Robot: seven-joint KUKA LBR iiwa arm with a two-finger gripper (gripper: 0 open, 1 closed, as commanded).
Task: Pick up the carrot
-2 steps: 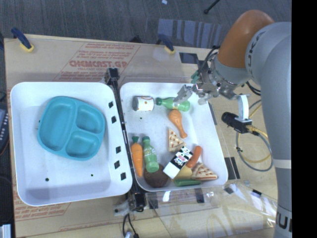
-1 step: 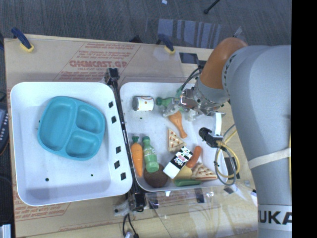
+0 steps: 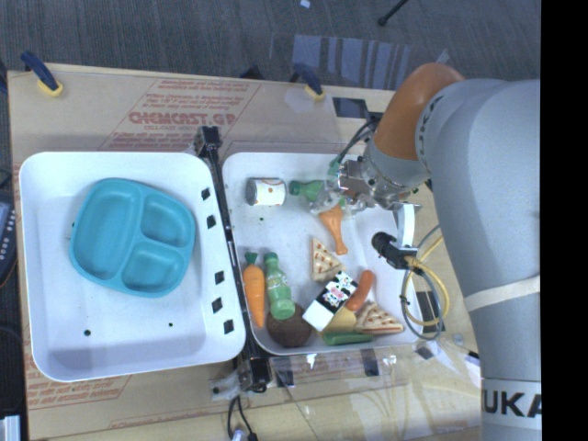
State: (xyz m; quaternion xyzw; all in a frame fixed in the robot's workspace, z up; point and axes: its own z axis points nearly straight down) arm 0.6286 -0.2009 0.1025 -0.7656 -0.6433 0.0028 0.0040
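The grey arm (image 3: 487,246) fills the right side of the frame, nearest the lens, its lower part cut off by the bottom edge and its bulk hiding the right rim of the right bin (image 3: 237,246). Its orange band (image 3: 409,108) sits above the wrist in the upper right, and the claw (image 3: 352,189) hangs low over the upper part of the right bin; whether it is open or closed cannot be told, as the wrist and cables cover it.

The carrot (image 3: 254,290) lies along the left wall of the right bin, in the lower centre of the frame, green top pointing up the frame. A green bottle (image 3: 277,288) lies just beside it on the right, so there is little open room on either side. A brown rounded item (image 3: 292,329) sits near its lower end.

Lower right in that bin, small toys crowd together and are hard to tell apart. A white can (image 3: 266,192) lies near the upper wall.

The left bin (image 3: 46,246) holds a blue divided plate (image 3: 134,235), with bare floor around it. The table (image 3: 175,108) shows printed cardboard above the bins.
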